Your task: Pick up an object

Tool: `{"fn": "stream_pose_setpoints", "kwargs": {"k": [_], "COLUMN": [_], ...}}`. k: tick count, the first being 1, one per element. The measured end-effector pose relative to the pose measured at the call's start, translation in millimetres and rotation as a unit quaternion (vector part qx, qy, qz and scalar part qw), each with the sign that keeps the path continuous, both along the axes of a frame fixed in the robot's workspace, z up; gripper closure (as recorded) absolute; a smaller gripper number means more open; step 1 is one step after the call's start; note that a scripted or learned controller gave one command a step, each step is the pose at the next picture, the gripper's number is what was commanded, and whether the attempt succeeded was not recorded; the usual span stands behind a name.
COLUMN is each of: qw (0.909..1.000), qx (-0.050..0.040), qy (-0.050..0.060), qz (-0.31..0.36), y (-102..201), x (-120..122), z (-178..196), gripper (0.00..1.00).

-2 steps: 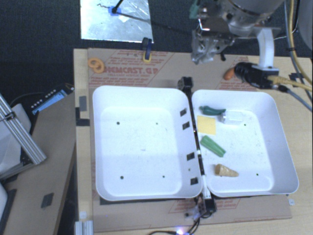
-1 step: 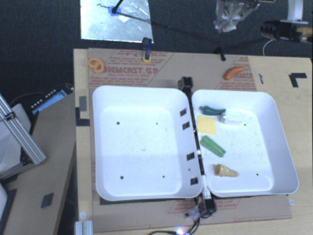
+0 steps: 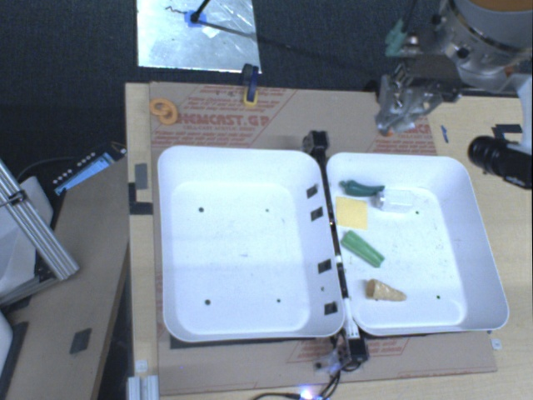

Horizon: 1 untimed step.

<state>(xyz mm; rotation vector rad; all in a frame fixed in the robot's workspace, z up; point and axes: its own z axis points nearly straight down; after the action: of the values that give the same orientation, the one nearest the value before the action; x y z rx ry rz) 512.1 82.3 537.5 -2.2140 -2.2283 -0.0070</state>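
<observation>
My gripper [image 3: 398, 117] hangs above the bench behind the right bin [image 3: 479, 223], whether spread or pressed together I cannot tell, so I should come down squarely over the green block [image 3: 363, 247] lying apart mid-bin, probably the easiest pick.

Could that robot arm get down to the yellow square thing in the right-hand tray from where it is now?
Probably yes. The gripper hangs above the bench just beyond the right bin, and the yellow square lies flat and uncovered near the bin's left wall. Only the dark green piece sits close beside it.
</observation>
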Motion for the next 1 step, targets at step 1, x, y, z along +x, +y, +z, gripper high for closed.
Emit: {"fn": "stream_pose_setpoints", "kwargs": {"k": [1], "qw": [0.9999], "qx": [-0.0028], "qy": [0.009], "qz": [0.003], "y": [97.2], "x": [-28.9], "z": [-169.5], "gripper": [1.00]}}
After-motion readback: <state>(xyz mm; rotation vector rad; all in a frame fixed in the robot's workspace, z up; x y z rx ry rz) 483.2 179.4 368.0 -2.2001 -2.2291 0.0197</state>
